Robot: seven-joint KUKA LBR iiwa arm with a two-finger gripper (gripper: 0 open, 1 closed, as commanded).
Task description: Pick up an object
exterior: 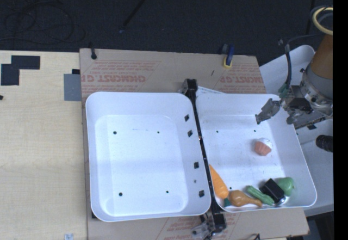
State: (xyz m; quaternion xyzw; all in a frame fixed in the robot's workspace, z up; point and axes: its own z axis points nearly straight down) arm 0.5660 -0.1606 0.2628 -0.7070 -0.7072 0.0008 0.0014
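Claw [283, 111] first: it hangs at the right of the frame, over the upper right part of the right bin [239, 124], its dark fingers spread wide apart with nothing between them, one pointing left at about mid-height of the frame and the other lying nearer the bin's right rim. Behind it the grey arm [321, 78] with its orange band comes in from the right edge. Going by size, the pale wooden table [38, 146] fills the left of the frame, with a brown cardboard sheet [163, 70] laid on it under both bins. Left of centre sits the left bin [141, 206], white and shallow, touching the right bin along a dark seam with clips. All the small things lie in the right bin. An orange carrot-like piece [218, 182] lies tilted against the seam at the lower middle. Just beside it, along the bin's lower rim, lie a tan pear-shaped piece [239, 198], a green pod-shaped piece [258, 195], a black block [272, 190] and a green rounded piece [285, 184], crowded together and touching. Apart from that cluster, a small pink-and-white object [262, 147] sits alone on the bin floor, below the claw and a little left of it, not touched by the fingers
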